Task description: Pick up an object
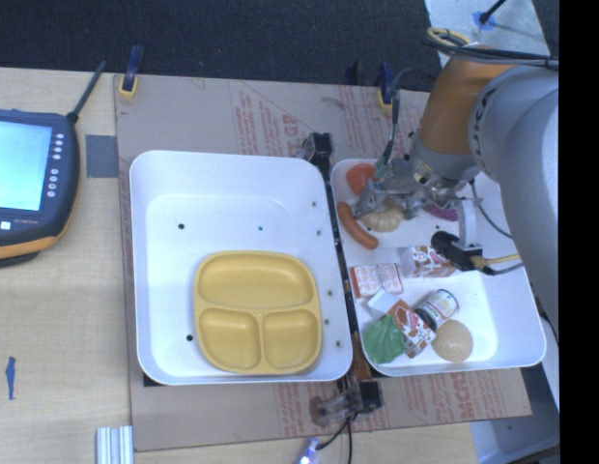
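Right bin (512, 351) near edge: green leaf piece (382, 339), red packet (409, 323), small jar (440, 304), tan ball (453, 340). At 12 o'clock of these: red-white packets (376, 279), print unreadable. Far end: tool (389, 198) low over beige lump (383, 220), sausage (357, 226) at its 8 o'clock, touching lump. Tool's opening: cannot tell. Left bin (164, 259): yellow divided tray (257, 310).

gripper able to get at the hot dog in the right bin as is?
Probably yes. The gripper is low over the right bin, right beside the hot dog. The sausage lies uncovered by the bin's left wall, with a beige food piece close alongside.
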Action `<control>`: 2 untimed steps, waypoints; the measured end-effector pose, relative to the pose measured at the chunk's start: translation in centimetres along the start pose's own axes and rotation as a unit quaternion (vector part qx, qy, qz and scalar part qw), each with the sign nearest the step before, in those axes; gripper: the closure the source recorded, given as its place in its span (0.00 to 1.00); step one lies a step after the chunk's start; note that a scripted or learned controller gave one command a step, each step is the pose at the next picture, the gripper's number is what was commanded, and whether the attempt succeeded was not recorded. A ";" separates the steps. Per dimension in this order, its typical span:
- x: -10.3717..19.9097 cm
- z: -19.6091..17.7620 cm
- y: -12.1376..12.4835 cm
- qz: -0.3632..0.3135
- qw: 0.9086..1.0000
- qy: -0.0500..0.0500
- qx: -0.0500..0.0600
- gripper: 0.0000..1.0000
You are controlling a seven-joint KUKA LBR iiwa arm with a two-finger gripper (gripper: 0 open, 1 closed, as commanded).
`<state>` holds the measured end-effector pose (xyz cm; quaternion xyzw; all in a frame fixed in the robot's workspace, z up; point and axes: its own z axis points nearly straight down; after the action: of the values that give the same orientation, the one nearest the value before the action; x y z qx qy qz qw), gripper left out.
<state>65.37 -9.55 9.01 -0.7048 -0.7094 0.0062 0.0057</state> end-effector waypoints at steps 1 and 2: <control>-3.7 0.0 -8.2 0.001 1.000 0.000 -0.005 0.00; -6.4 0.1 -1.0 0.003 1.000 0.001 0.002 0.00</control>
<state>64.42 -15.94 8.90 -0.7071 -0.7070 0.0071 0.0081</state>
